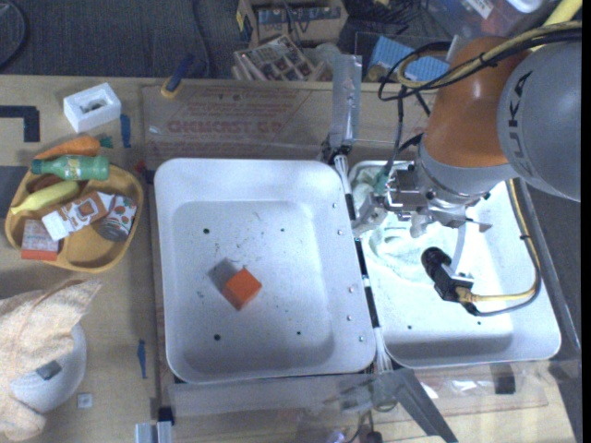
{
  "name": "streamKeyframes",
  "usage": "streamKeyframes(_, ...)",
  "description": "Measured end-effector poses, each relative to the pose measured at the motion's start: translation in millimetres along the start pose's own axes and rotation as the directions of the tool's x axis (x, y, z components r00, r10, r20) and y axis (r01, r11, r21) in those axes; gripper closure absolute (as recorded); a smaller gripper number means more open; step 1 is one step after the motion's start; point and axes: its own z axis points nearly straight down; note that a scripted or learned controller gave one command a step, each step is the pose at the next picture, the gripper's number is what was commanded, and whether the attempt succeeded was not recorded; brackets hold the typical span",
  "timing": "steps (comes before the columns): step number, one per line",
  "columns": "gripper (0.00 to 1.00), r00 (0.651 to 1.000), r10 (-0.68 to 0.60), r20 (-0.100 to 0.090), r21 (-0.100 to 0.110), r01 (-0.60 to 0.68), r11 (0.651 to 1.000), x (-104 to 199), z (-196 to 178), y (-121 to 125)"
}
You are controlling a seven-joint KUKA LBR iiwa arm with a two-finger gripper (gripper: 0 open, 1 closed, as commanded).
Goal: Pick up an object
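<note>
Arm bends low over the right bin [526,340]

Reaching in from the right, the grey arm folds at its orange band, the wrist pointing down at the bin's upper left corner, where the gripper [399,212] seems to hang; its opening cannot be told from this angle. The orange block [244,288] lies apart in the left bin [185,192], beside a small grey piece [223,272].

The grey arm [545,109] bears lettering, seemingly "KUKA", seen edge-on.
</note>
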Motion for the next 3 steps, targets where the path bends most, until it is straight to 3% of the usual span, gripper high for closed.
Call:
streamKeyframes(1,0.00,0.995,-0.103,0.001,-0.004,0.103,0.995,-61,33,29)
streamKeyframes(2,0.00,1.000,-0.009,0.000,-0.001,0.009,1.000,-114,62,32)
streamKeyframes(3,0.00,0.973,0.230,0.002,-0.006,-0.230,0.973,-173,-1,85)
